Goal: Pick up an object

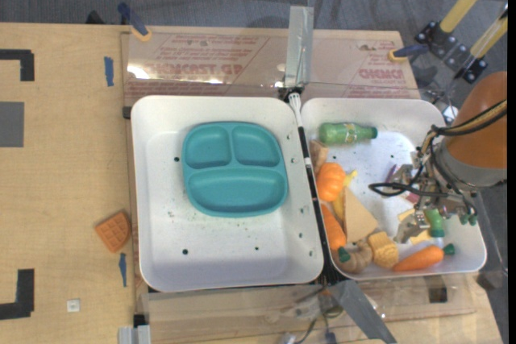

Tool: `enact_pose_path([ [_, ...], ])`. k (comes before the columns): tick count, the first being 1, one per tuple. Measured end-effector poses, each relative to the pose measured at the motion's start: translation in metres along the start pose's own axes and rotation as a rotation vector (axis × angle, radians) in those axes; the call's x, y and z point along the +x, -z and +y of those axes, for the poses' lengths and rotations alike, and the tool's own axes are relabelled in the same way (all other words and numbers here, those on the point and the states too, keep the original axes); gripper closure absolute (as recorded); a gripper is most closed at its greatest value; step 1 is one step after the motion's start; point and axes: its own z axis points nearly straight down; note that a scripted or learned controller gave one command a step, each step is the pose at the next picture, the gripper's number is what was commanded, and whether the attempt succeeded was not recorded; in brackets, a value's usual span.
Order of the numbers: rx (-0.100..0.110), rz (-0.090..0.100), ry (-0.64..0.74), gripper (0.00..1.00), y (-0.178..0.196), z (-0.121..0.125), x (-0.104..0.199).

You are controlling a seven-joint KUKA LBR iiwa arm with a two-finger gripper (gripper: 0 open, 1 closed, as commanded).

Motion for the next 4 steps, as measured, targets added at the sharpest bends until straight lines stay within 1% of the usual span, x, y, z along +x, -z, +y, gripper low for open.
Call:
enact_pose_path([
  [1, 0.005, -0.017, 0.199, 0.0, -0.017, -0.031, 0.002],
  [2, 0.007, -0.019, 0.327, 0.0, -0.017, -0.029, -0.056],
  [3, 0.005, -0.019, 0.327, 0.0, -0.016, 0.021, -0.068],
  [4, 0.007, -0.011, 0.385, 0.0, -0.016, 0.057, -0.115],
])
